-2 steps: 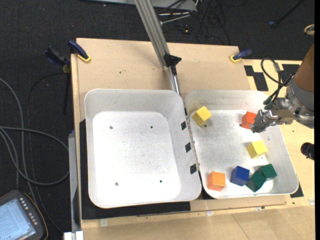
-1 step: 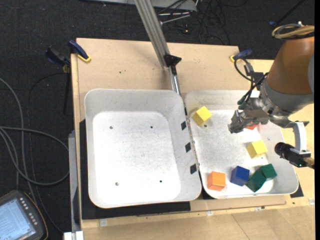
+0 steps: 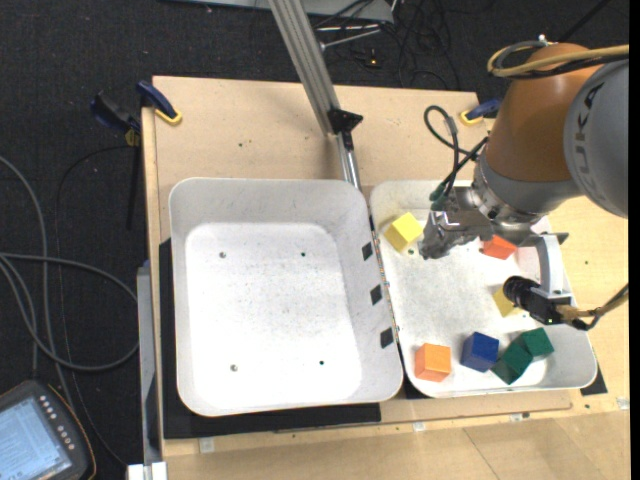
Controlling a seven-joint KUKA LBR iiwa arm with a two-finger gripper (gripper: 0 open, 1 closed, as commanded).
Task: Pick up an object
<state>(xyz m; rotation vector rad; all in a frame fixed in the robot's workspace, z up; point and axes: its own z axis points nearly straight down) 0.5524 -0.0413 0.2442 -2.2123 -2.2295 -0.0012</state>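
One orange block (image 3: 433, 361), one blue (image 3: 480, 351), two green (image 3: 522, 354), two bins (image 3: 190, 268)

We can read very little here. On the grey upper casing of the arm (image 3: 600, 138), at the right edge of the camera view, dark letters run sideways; we make out what looks like "KU", the start of a brand name, with the rest cut off by the frame. The lit screen of the tablet (image 3: 30, 438) at the lower left corner shows pale lines that are too small for us to read. We find no other legible text, numbers or signs.
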